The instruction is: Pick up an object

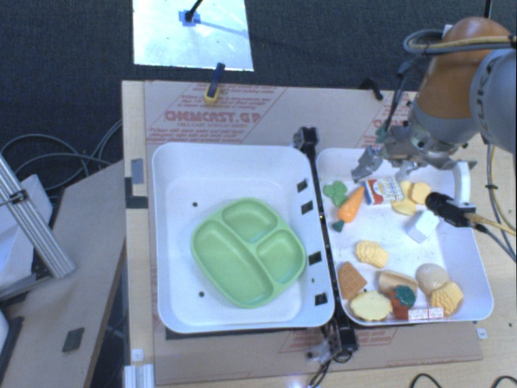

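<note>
Hovering over the far part of the right bin [472, 273], the gripper [380, 158] has its fingers spread and nothing between them, so no object has been picked up yet. Toy food lies scattered in that bin: a carrot [351, 204] and a red-and-white carton [380, 190] sit just beneath the gripper, with a green vegetable piece [334, 190] beside them and a ridged yellow chip [371, 254] nearer the camera. The left bin [174, 176] bears a green divided plate [248, 251]. Descent, closing and lifting all appear left to do; the carton or carrot seems the likeliest target.
</note>
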You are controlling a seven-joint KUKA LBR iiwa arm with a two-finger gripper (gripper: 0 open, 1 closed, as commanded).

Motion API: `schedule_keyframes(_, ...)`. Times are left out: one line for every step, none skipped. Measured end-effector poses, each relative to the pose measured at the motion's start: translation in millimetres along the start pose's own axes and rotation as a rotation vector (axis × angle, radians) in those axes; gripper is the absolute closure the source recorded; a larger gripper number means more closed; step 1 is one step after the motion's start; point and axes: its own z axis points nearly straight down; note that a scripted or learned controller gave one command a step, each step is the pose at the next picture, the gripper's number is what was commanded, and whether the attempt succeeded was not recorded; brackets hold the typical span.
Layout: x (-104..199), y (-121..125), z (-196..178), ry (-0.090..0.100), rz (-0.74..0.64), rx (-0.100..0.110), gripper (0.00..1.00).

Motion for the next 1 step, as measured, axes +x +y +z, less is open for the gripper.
schedule_keyframes(0.2,2.7,-7.5,-0.001,-0.002,-0.013,0.0)
